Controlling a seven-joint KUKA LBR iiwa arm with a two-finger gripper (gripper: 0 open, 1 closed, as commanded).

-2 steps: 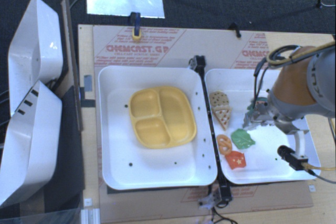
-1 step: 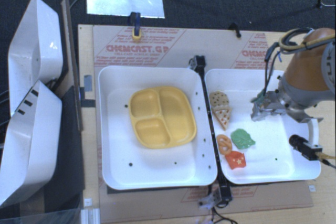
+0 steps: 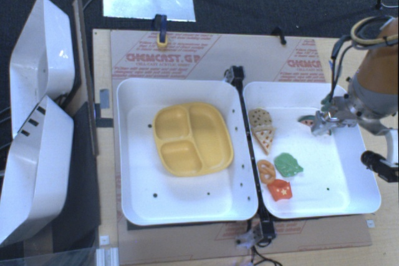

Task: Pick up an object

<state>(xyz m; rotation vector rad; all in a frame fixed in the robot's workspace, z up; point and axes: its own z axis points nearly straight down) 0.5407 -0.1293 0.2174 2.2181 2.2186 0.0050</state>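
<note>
Cardboard-covered tabletop (image 3: 206,53) is seen bearing two white bins. A yellow divided plate (image 3: 192,138) is held in the left bin (image 3: 140,196). The end effector (image 3: 319,123), its spread undeterminable, is placed just beside a small red-and-green toy piece (image 3: 306,121) in the right bin (image 3: 349,196).

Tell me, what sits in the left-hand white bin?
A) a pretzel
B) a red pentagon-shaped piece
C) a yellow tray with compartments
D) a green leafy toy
C: the yellow compartment tray lies alone in the left bin, while the small food-like pieces are all in the right bin.
</note>
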